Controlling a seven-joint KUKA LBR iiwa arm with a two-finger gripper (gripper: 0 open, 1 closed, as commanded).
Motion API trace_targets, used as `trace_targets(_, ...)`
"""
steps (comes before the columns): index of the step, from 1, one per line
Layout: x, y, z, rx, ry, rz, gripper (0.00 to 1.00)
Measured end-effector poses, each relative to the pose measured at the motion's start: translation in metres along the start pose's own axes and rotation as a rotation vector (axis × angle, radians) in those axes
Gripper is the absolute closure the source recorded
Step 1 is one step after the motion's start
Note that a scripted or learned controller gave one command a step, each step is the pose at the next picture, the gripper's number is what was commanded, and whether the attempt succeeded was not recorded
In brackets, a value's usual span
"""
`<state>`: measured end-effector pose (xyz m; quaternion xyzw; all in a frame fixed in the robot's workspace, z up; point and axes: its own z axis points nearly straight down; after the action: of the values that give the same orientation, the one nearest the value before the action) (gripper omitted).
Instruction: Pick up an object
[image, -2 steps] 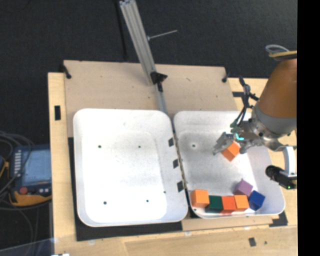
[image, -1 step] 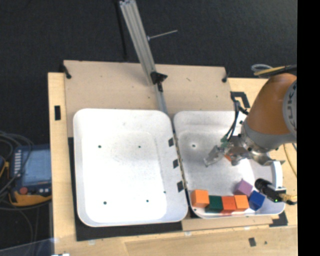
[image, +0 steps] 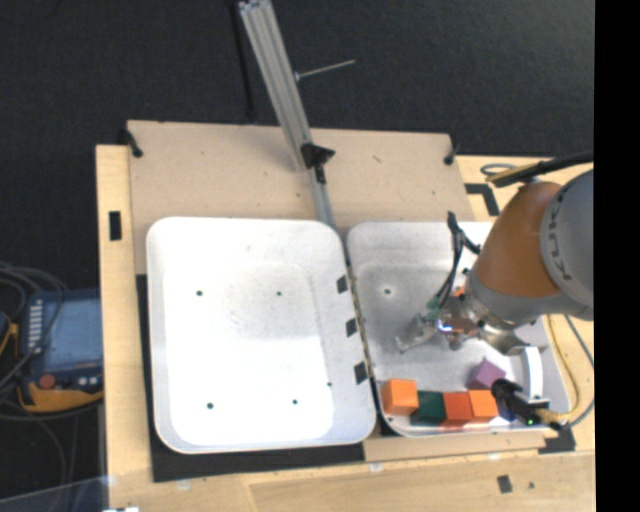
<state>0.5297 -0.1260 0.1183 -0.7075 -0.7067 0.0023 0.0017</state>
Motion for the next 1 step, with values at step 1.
trace_targets(1,-0.0016,0.0009,0.0208,-0.007,-0.001,0.001,0.00)
